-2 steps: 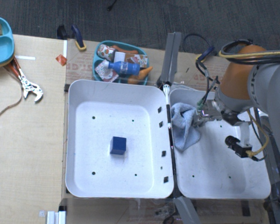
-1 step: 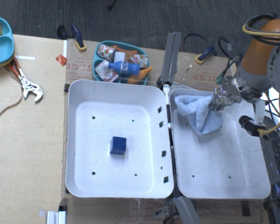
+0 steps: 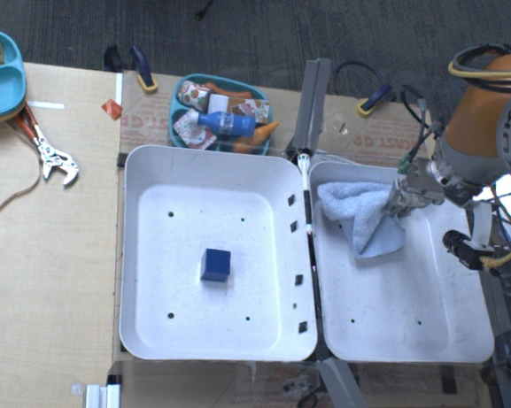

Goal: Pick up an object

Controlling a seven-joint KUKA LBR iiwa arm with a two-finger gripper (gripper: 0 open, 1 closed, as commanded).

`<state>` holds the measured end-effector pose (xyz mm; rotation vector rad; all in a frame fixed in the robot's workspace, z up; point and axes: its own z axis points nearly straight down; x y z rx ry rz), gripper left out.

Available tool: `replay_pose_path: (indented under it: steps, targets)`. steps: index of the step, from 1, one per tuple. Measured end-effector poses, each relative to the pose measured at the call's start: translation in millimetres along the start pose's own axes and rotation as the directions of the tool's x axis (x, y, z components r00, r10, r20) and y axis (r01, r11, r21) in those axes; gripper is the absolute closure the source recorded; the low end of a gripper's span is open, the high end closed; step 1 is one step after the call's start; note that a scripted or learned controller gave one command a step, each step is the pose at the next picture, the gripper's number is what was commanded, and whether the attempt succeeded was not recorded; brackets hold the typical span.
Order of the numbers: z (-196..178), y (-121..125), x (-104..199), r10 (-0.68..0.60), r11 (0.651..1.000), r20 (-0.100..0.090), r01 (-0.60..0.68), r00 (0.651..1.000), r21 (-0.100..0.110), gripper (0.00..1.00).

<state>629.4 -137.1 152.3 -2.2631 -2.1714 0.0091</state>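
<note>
Two shallow white bins side by side, smooth plastic with rounded corners. In the left bin [image 3: 146, 234], slightly below frame centre-left: a small blue cube [image 3: 216, 265], hard-edged, matte, alone on the floor. In the right bin [image 3: 422, 338], toward its upper-left corner: a pale blue-grey cloth [image 3: 357, 212], soft, rumpled, folded into a loose wedge with one flap hanging toward the bin's middle. At the upper right of the frame: grey arm with an orange band, wrist tilted down, gripper [image 3: 398, 205] right at the cloth's right edge, tips touching or sunk in the fabric. Fingers too dark and small to read, so cannot tell whether open or closed, nor whether any cloth between them. Above the left bin, top centre: a teal oval tray [image 3: 184, 90] heaped with crinkled packets and a blue bottle. Far left on the wooden bench: a shiny metal wrench [image 3: 53, 160] with red handle.
</note>
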Motion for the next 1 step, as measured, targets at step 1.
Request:
replay_pose_path:
  steps: [1]
  targets:
    - [24.2,-59.2,-5.7,0.118,0.993,-0.001,-0.118,0.993,0.001,1.00]
